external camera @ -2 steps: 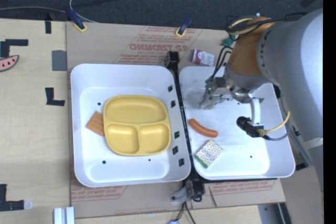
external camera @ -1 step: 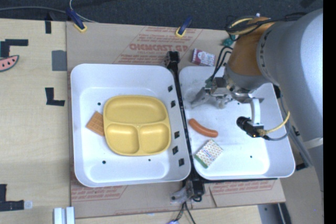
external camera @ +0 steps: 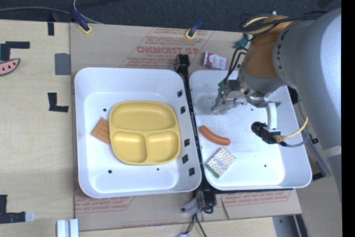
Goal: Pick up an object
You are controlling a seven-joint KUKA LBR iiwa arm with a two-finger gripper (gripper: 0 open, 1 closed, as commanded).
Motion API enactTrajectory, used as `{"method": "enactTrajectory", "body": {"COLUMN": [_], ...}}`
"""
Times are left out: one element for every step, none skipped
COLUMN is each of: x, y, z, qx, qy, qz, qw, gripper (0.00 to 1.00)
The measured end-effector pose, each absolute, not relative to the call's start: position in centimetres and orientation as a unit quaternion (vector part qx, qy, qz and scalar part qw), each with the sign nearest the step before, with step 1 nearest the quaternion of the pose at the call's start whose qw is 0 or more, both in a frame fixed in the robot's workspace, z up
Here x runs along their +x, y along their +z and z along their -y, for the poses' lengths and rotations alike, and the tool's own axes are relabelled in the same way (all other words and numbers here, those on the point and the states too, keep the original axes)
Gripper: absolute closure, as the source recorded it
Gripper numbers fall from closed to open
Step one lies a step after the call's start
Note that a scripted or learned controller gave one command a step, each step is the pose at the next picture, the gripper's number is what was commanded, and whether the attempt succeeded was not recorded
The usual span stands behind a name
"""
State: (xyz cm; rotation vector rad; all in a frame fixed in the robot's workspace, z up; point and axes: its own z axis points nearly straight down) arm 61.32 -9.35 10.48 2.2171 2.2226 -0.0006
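Left bin [external camera: 89, 175]: yellow divided plate [external camera: 145, 131] at centre; tan cracker [external camera: 101, 130] tucked under the plate's left edge.
Right bin [external camera: 294, 175]: toy sausage [external camera: 214, 135] near the left wall; small green-white packet [external camera: 221, 163] toward the front-left corner.
Gripper [external camera: 221, 104]: low over the back-left of the right bin, nothing seen between its fingers; finger state cannot be told.
Advice: centre over the sausage, straddle its narrow width, descend fully before closing.

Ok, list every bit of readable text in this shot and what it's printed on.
"CHEMCAST GP": red print on the brown cardboard sheet under the bins, above the left bin.
Red print on the cardboard's lower edge: too blurred to read.
Small red packet: lettering too small.
Green-and-white packet in the right bin: unreadable.
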Motion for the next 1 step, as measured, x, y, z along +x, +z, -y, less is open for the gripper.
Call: {"method": "enactTrajectory", "body": {"x": [61.31], "y": [10.48], "z": [9.35], "qx": [0.706], "qy": [-0.0002], "qz": [-0.708], "qw": [0.001], "gripper": [0.0]}}
